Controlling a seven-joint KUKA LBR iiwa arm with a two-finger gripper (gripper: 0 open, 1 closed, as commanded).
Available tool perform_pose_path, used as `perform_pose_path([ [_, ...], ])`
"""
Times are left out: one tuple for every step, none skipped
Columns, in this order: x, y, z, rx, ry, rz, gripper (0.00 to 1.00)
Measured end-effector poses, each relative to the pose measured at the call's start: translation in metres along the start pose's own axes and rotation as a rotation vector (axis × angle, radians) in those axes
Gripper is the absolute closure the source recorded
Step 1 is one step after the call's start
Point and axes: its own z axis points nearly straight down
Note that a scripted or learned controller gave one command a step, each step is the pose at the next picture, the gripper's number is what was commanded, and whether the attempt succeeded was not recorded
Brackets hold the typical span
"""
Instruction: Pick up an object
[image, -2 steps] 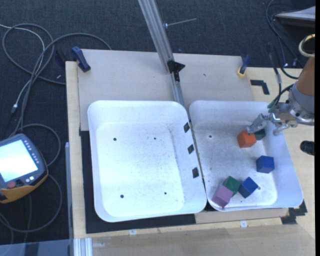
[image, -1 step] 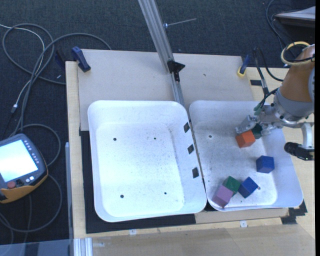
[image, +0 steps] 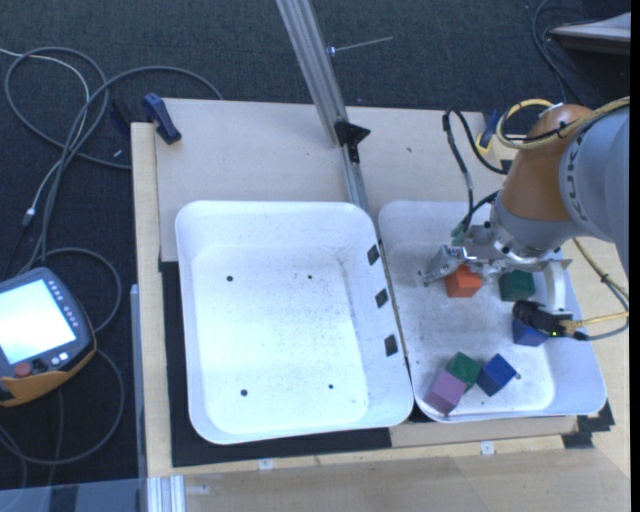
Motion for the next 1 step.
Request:
perform_pose_path([
  [-0.0042, -0.0003, -0.0106, -0.001, -0.002, 0.006, 1.0],
])
